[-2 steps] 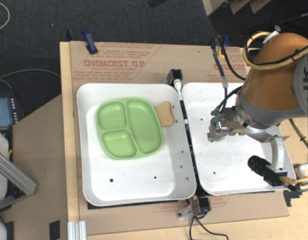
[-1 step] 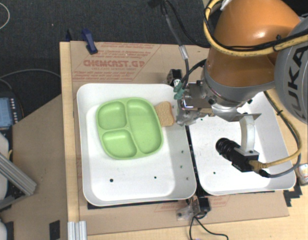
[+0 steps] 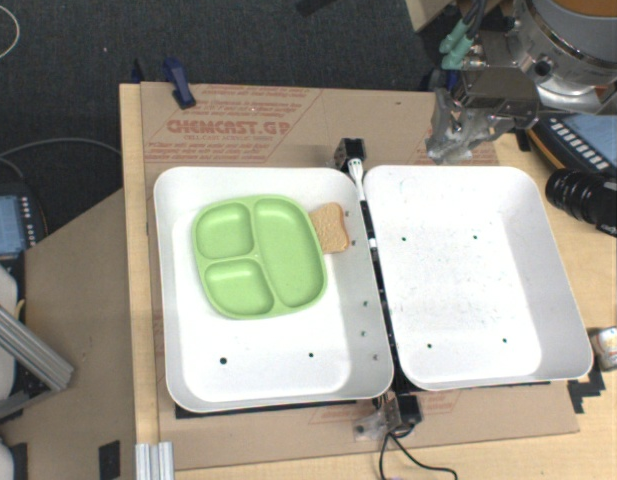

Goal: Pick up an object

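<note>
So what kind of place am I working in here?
Most likely a robotics lab test bench, not a kitchen: two white bins clamped on a cardboard-covered bench, loose cables on carpet, and an arm with its gripper overhead.

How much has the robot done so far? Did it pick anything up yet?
Nothing looks picked up yet. The green plate and the tan cracker-like piece beside it both lie in the left bin. The tool hangs above the far edge of the right bin, away from both things. What is left: reach over to the left bin, grab one thing and lift it.
</note>
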You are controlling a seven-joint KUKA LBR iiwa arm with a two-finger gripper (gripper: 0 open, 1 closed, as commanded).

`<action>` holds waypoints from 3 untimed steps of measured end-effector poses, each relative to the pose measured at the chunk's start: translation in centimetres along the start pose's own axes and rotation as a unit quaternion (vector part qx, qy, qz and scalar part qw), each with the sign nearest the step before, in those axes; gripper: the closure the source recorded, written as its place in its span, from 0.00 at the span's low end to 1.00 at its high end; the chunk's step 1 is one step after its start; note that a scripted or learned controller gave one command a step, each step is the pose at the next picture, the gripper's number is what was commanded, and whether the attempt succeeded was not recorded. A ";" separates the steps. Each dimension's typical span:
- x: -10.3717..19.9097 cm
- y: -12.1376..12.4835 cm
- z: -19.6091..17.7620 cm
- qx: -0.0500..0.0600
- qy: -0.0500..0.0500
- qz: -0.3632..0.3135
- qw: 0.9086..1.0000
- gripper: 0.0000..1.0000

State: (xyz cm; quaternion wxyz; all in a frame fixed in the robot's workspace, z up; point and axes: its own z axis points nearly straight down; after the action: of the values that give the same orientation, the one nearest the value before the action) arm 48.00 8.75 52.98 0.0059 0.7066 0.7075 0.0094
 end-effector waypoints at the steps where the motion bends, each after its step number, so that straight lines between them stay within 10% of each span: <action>1: 2.2 -0.5 13.4 0.018 -0.004 0.000 1.000 1.00; 3: 3.9 -0.3 11.7 0.009 -0.002 0.000 1.000 1.00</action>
State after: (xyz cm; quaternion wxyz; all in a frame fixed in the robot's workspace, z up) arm 47.96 12.74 41.31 0.0010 0.7068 0.7074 0.0014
